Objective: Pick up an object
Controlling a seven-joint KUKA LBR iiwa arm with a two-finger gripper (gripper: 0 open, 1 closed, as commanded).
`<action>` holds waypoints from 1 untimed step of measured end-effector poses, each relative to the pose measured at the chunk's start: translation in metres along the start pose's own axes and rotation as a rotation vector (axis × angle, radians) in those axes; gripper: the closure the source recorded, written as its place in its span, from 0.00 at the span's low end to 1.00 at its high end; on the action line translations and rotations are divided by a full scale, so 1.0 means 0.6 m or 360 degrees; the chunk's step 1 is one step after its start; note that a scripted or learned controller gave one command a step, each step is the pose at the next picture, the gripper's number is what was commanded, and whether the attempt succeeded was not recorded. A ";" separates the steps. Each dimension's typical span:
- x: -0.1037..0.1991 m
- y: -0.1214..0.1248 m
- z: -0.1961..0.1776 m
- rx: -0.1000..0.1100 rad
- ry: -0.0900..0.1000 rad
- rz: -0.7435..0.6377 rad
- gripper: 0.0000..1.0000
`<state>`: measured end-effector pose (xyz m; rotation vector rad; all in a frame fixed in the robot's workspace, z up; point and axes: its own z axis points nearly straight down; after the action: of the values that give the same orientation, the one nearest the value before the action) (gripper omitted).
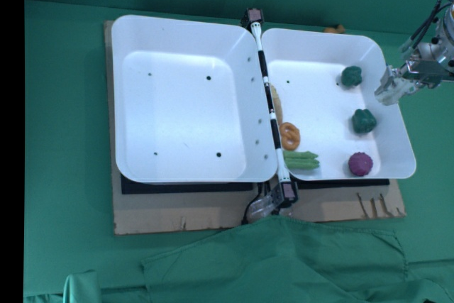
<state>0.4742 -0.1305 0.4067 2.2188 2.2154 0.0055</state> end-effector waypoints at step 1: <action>0.014 0.000 -0.026 -0.0001 0.0000 0.0000 1.00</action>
<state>0.4744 -0.1220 0.4222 2.2183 2.2153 0.0061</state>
